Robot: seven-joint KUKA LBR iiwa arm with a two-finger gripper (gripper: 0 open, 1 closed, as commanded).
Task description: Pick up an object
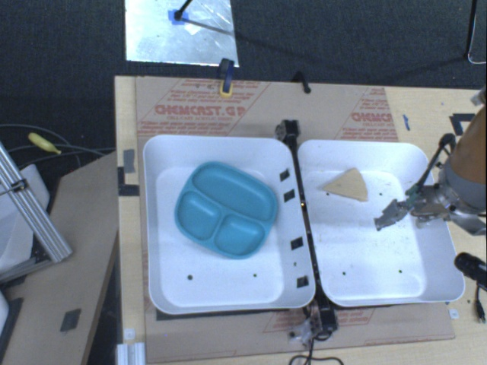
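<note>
Camera view: two shallow white bins side by side on the desk (pixel 190 109), which is covered with printed cardboard.

Left bin (pixel 163 166) holds a blue divided plate (pixel 226 209), three compartments, lying flat near the bin's middle, slightly rotated.

Right bin (pixel 437 280) holds a tan wedge-shaped piece (pixel 348 185), flat on the floor in the bin's upper-left part, near the divider between the bins. A few small dark specks on the floor too, too small to identify.

Arm enters from the right edge, wrist over the right rim of the right bin. Gripper (pixel 386 216) reaches leftward, low over the bin floor around mid-height of the bin. Tan wedge sits up and to the left of the gripper tip, near but apart, no contact. Nothing visible between the fingers. Open or closed: cannot tell, tip is small and blurred.

Beyond the desk at top: a shiny metal sheet (pixel 156 21) on dark carpet.
</note>
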